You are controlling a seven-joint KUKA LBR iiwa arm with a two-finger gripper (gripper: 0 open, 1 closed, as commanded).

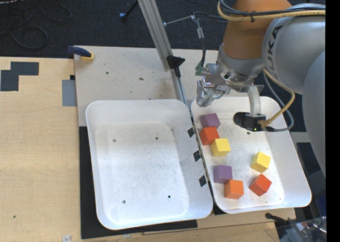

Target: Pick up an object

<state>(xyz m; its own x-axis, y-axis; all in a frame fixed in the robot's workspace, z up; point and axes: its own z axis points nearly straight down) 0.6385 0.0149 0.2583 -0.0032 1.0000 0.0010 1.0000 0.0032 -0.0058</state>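
Note:
Several small blocks lie in the right bin (287, 193). A purple block (210, 120) sits near the bin's far left, touching an orange block (208, 134) just in front of it, with a yellow block (221, 147) beside that. Nearer the front lie a second purple block (222, 173), an orange block (234, 189), a red-orange block (260, 184) and a yellow block (261, 161). My gripper (206, 97) hangs over the bin's far left corner, just behind the first purple block. Nothing shows between its fingers.
The left bin (95, 129) lies beside the right one, with black clips (196, 156) along the shared rim. A slanted aluminium bar (159, 33) rises behind the bins, close to the gripper's left. A small blue and yellow clamp (81, 52) sits on the bench's far left corner.

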